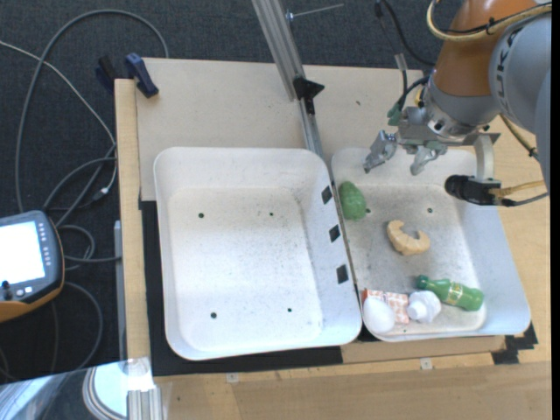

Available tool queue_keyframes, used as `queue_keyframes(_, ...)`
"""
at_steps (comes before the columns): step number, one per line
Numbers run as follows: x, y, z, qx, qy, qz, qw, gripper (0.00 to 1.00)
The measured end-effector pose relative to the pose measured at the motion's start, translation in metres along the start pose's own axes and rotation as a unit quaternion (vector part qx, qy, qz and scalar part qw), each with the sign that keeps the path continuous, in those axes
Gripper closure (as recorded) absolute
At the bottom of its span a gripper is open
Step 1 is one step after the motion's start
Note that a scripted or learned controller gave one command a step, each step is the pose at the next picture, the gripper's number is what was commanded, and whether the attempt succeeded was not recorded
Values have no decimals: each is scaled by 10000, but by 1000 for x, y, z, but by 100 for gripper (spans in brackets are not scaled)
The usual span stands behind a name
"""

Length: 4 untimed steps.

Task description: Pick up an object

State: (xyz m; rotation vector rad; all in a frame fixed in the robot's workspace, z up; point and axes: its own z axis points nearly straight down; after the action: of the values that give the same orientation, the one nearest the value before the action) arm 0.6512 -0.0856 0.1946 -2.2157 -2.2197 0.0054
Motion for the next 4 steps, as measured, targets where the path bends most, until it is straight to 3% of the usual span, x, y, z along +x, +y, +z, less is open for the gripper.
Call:
queue_keyframes(1,1,-4,63,15,1,10,10000,0)
queue_keyframes(2,2,-4,105,4,0,9,10000,0)
queue_keyframes(3,2,-2,90,-30,3,10,10000,100)
queue_keyframes(4,-3,7,32,-70,-12,4,10000,100)
